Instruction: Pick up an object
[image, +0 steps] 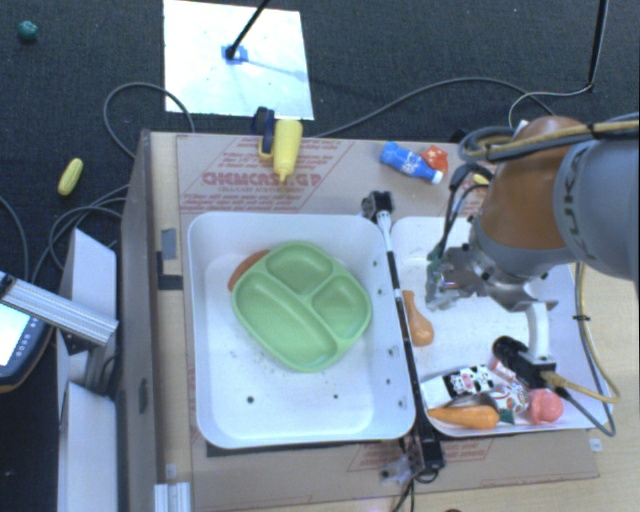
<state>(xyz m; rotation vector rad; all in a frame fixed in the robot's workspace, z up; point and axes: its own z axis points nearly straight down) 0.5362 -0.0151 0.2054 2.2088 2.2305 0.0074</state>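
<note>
My gripper (440, 292) hangs low over the left part of the right bin (440, 235), under the grey arm with its orange band. Just left of and below it, an orange pear-shaped toy (416, 320) lies against the bin's left wall, close to the gripper; contact is not visible. Along the right bin's front edge lie a black-and-white patterned item (467, 381), an orange carrot-like toy (465, 417), a red-and-white item (510, 396) and a pink toy (546, 405). The left bin (290, 415) holds a green divided plate (302, 304) with a reddish thing (243, 268) peeking out under its upper-left rim.
A black divider (397, 300) runs between the two bins. Behind the bins, on the cardboard, lie a blue bottle with an orange end (410, 160) and a yellow item (286, 146). A small yellow object (70, 176) lies on the dark floor at the left.
</note>
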